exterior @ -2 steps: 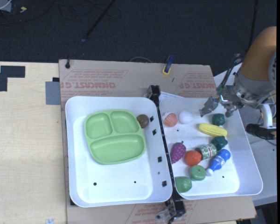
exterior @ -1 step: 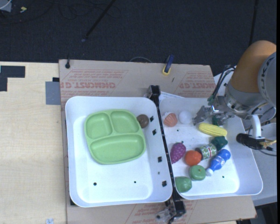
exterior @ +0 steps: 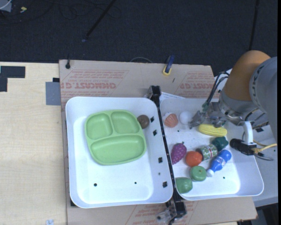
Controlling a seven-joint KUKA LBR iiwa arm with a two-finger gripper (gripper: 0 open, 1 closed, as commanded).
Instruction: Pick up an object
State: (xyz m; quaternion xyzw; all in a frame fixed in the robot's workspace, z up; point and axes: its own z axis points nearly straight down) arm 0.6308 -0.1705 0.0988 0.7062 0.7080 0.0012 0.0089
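My gripper (exterior: 200, 120) hangs low over the back of the right bin (exterior: 234, 184), reaching in from the right. It sits between a white ball (exterior: 184, 118) to its left and a yellow corn-like piece (exterior: 212, 130) just below and to its right. Nothing is visibly held. Further forward lie purple grapes (exterior: 178, 152), an orange tomato (exterior: 193, 158), a small green can (exterior: 208, 151), a dark teal piece (exterior: 220, 143) and a blue bottle (exterior: 220, 161).
A peach-coloured piece (exterior: 171, 120) lies at the right bin's back left. Two green pieces (exterior: 198, 173) (exterior: 183, 185) rest near its front. The left bin (exterior: 112, 191) holds a green divided plate (exterior: 115, 137) and a brown ball (exterior: 143, 121).
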